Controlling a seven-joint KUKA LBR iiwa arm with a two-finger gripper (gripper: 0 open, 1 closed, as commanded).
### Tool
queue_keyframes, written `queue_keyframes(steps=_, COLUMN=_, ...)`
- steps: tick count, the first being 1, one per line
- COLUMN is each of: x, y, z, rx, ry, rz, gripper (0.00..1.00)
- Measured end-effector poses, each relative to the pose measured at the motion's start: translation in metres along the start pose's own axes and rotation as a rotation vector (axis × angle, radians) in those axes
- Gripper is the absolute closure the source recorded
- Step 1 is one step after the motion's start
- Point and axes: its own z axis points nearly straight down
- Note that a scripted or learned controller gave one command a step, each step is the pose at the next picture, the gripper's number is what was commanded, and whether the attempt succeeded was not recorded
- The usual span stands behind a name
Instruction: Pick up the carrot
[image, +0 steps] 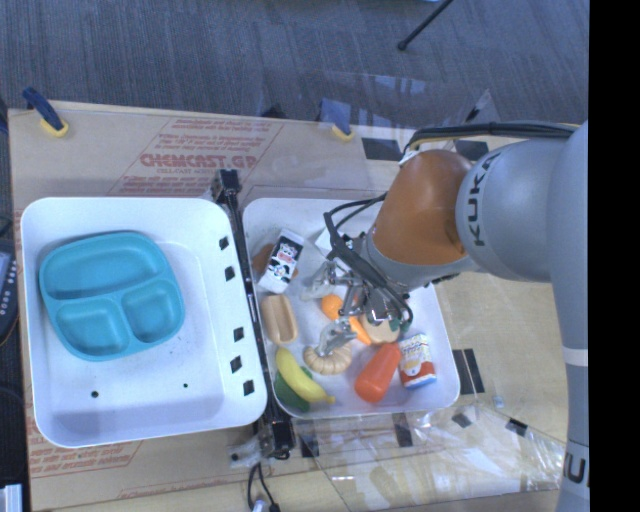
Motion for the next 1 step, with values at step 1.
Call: queue_keyframes(steps=1, x=-0.0055, y=0.0000, z=-0.0178, rx=0.006, ry=-0.016, rz=-0.008, gripper=1.00)
